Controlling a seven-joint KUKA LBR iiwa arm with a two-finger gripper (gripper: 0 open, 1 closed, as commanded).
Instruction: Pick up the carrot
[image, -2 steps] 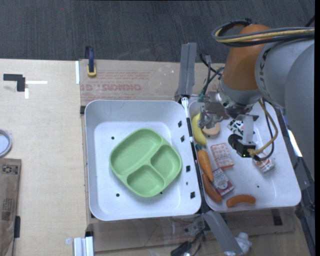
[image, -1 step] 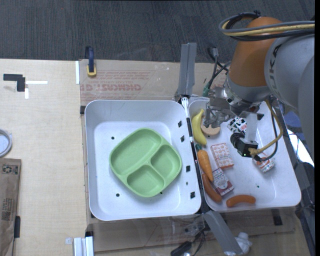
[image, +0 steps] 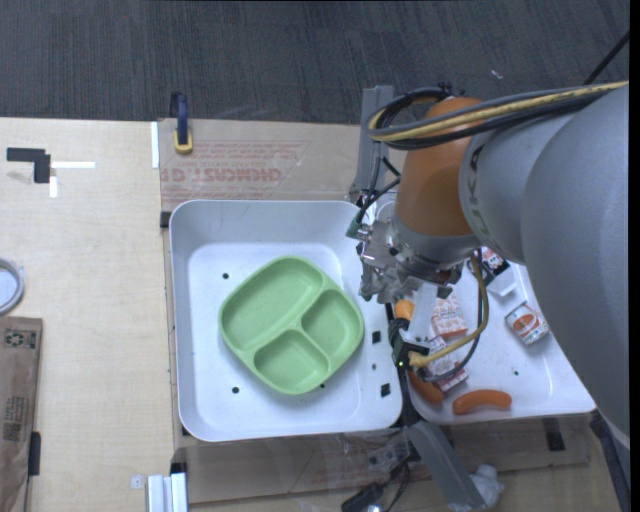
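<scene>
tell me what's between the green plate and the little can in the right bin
In the camera view: the bins' adjoining walls, the pincer above them, then a red-and-white packet, between green plate and can.

A green plate (image: 290, 325) lies in one bin (image: 200, 300), gripper (image: 383, 283) beside it

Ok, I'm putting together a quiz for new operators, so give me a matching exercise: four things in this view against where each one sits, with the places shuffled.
Things
1. green three-section plate
2. gripper
3. orange sausage-shaped item
4. blue and yellow clamp

Places
A. near the front edge of the right bin
B. at the back of the cardboard behind the left bin
C. middle of the left bin
D. over the right bin's left side

Pairs: 1-C, 2-D, 3-A, 4-B
</scene>
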